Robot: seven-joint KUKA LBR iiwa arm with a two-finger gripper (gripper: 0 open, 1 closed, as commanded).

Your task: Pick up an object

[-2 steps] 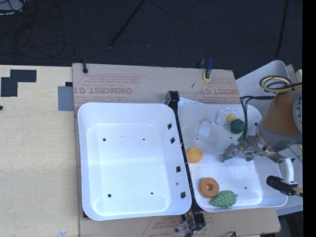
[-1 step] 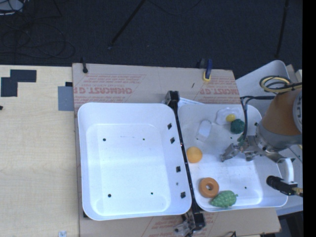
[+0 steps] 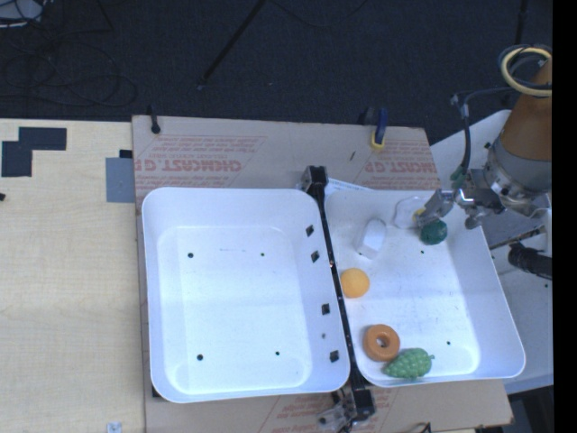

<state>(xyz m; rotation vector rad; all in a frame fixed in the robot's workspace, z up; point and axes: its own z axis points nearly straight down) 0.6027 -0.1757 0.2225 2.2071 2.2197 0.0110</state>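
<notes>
- The gripper (image 3: 439,213) sits over the far right part of the right bin (image 3: 505,332), at the end of the arm (image 3: 527,142) that enters from the right.
- A dark green ball (image 3: 435,232) lies directly at the fingertips, touching or just below them. Whether it is between the fingers or simply beneath them cannot be determined.
- Jaw state: cannot tell. The fingers are small, blurred and partly merged with the ball and the wrist hardware.
- Other contents of the right bin:
  - a white object (image 3: 372,236) left of the ball, pale against the bin floor and hard to outline;
  - a clear or whitish item (image 3: 406,211) near the far wall, just left of the gripper, identity unclear;
  - an orange ball (image 3: 355,283) close to the divider side;
  - an orange ring (image 3: 382,342) near the front wall;
  - a green bumpy object (image 3: 407,363) touching or just beside the ring, at the front edge.
- The arm's upper part is cut off by the frame's right side; an orange section and a yellow loop of cable (image 3: 526,66) are visible above the wrist.
- The left bin (image 3: 149,242) stands beside the right one, the two walls meeting along a dark strip with black clips.
- Both bins rest on a cardboard sheet (image 3: 225,152) with red printing, laid on a light wooden bench (image 3: 63,287).
- Dark patches mark the bench at far left. The background beyond the bench is dark floor with cables.
</notes>
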